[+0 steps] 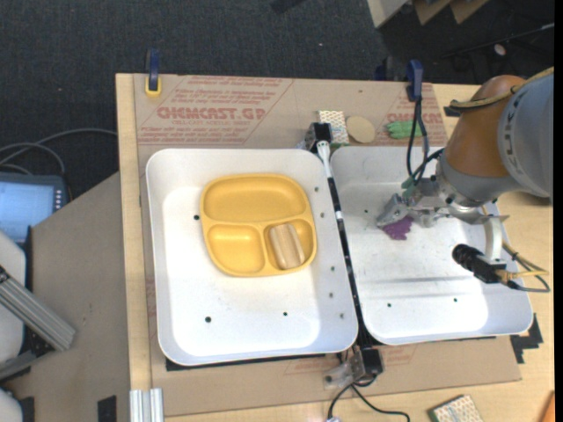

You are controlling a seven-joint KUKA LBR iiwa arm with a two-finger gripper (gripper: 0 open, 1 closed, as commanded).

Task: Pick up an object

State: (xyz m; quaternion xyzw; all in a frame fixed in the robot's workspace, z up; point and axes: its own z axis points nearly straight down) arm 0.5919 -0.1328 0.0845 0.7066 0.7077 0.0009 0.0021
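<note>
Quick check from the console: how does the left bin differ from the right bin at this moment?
The left bin carries a yellow divided plate with a tan roll in its lower right compartment; the right bin carries a small purple object. The gripper is down in the right bin at the purple object; the left bin is away from the arm. Both are shallow, white and sit side by side.

Robotics lab: clamped bench board (264,104), cables (352,394).

1. Even, bright overhead light; soft shadows beneath the arm (493,148).
2. Mild glare on white bins (255,323).
3. Slightly soft focus overall; the dark floor (88,25) looks grainy.
</note>
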